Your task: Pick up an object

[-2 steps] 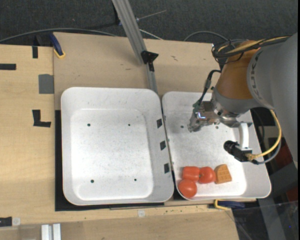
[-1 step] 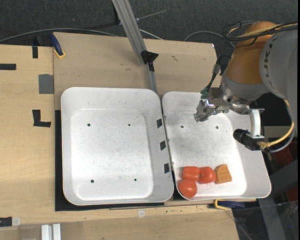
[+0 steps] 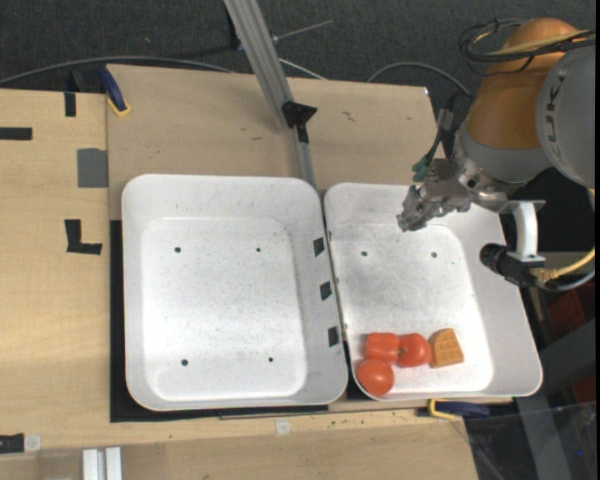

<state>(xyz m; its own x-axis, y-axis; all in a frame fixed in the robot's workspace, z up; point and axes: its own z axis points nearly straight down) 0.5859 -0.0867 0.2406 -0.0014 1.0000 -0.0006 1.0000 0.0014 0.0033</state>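
Three small red tomato-like objects (image 3: 392,357) lie in a cluster near the front edge of the right bin (image 3: 380,268), and a small orange-brown block (image 3: 445,347) rests just right of them. My gripper (image 3: 414,215) hangs over the far part of the right bin, well behind these objects and apart from them. Nothing shows between its fingers, and their spread is too small to read.
The left bin (image 3: 220,288) sits beside the right one, with black clips (image 3: 324,290) along the seam between them. A grey metal pole (image 3: 265,63) slants in from the top toward the bins' far edge. Cables trail at the right near the arm.
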